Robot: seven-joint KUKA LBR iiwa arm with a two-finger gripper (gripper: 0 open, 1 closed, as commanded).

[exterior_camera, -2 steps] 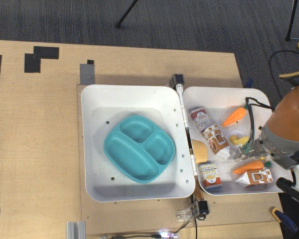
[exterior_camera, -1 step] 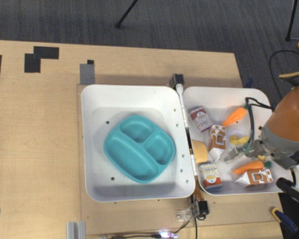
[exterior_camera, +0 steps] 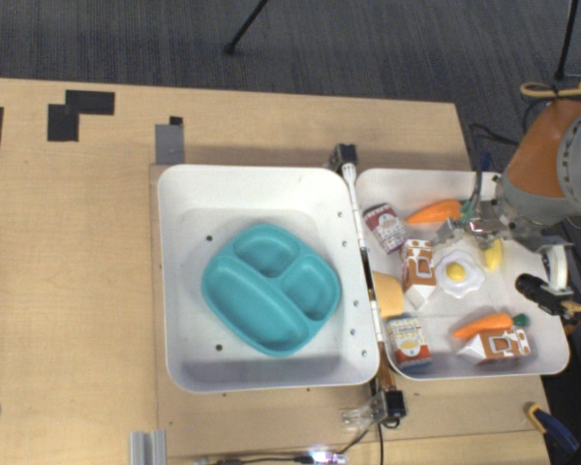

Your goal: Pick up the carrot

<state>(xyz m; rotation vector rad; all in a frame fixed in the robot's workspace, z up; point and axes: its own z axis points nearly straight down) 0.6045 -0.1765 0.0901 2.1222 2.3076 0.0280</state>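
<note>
gripper (exterior_camera: 476, 223) is hovering low right beside the upper carrot (exterior_camera: 434, 212) in the right bin (exterior_camera: 560, 356), probably lining up a grab, nothing between its fingers that I can see

Grey arm (exterior_camera: 579, 163) with a broad orange band (rounded), metal wrist fittings below

Orange carrot (exterior_camera: 434, 212), teal plate (exterior_camera: 271, 289)

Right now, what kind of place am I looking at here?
Probably a robotics lab: a wooden bench on grey carpet, two white bins holding a teal divided plate and toy food, and a robot arm reaching in.
</note>
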